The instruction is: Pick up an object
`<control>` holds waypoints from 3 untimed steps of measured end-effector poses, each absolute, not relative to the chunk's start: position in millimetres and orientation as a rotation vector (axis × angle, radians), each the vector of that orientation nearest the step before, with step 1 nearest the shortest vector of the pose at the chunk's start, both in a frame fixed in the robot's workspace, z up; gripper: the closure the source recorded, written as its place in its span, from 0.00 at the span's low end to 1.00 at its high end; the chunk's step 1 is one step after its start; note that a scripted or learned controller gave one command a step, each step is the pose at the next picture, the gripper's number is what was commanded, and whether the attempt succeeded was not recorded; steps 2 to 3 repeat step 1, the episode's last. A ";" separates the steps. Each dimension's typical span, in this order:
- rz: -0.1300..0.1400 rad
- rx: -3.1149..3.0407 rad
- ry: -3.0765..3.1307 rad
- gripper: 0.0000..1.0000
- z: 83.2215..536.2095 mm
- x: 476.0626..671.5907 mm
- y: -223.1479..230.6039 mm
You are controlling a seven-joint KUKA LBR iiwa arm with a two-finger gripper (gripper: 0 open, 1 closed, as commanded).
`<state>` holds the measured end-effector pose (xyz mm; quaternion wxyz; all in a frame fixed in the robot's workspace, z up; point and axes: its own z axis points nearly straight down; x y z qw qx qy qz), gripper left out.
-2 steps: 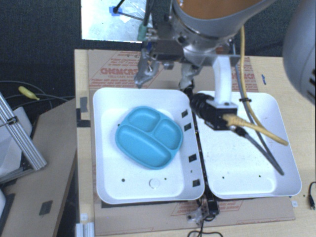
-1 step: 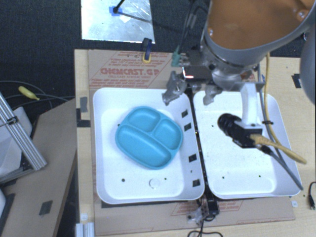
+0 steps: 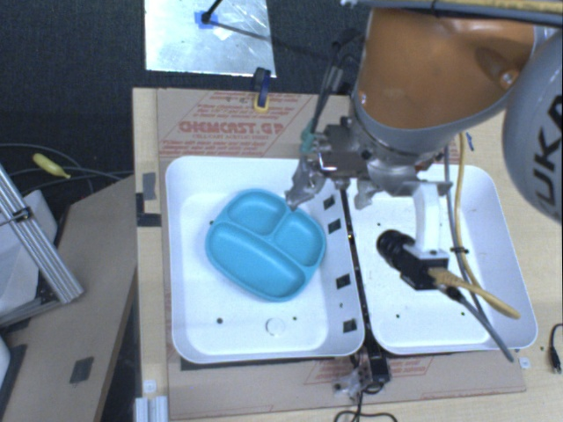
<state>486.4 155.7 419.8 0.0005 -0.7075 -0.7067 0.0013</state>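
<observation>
one blue divided plate (image 3: 264, 244) is the thing to take, lying flat in the left bin (image 3: 189, 262), nearer its far wall than its near one. in the camera view the fingers (image 3: 297, 192) hang at the plate's far right rim, at or just over it. the wrist crowds them from above, so i cannot tell how wide they stand or whether they touch the plate, and nothing shows between them. this looks like the approach or the very start of a grasp, the plate not yet lifted. the next move likely calls for straddling the raised rim, closing on it, then rising straight. a rim pinch on so wide and shallow a plate may let it tip. open room lies toward the bin's near left, while the wall shared with the right bin (image 3: 493, 227) sits close beside the fingers
</observation>
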 end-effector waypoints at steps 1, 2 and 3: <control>-0.007 -2.217 -2.229 1.00 434.0 487.3 156.6; -0.007 -2.217 -2.229 1.00 434.0 487.3 156.6; -0.007 -2.217 -2.229 1.00 434.0 487.3 156.6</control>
